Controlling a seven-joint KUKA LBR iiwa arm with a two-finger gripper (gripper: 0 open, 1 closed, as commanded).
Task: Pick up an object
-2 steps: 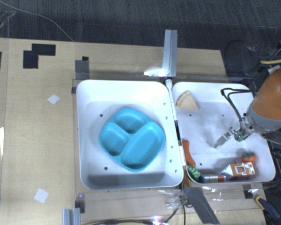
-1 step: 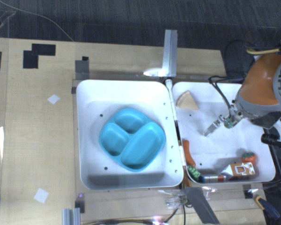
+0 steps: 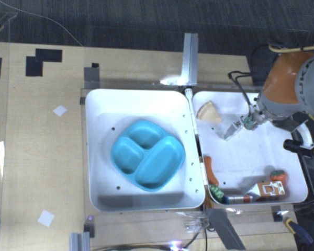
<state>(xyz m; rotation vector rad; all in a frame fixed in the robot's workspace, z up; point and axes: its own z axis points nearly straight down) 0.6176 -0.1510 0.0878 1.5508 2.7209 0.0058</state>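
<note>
Tan wedge [image 3: 209,112] in right bin [image 3: 298,192], arm slanting in, tool [image 3: 231,131] beside it, grip unclear

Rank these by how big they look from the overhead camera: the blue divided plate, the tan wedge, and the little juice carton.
1. Blue divided plate, by far the largest.
2. Tan wedge and juice carton look about alike in size, so I would not rank one over the other.

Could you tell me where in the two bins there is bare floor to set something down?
Right bin: the middle floor is bare, between the tan wedge, the gripper and the clutter along the front wall. Left bin: the blue plate leaves bare margins.
</note>
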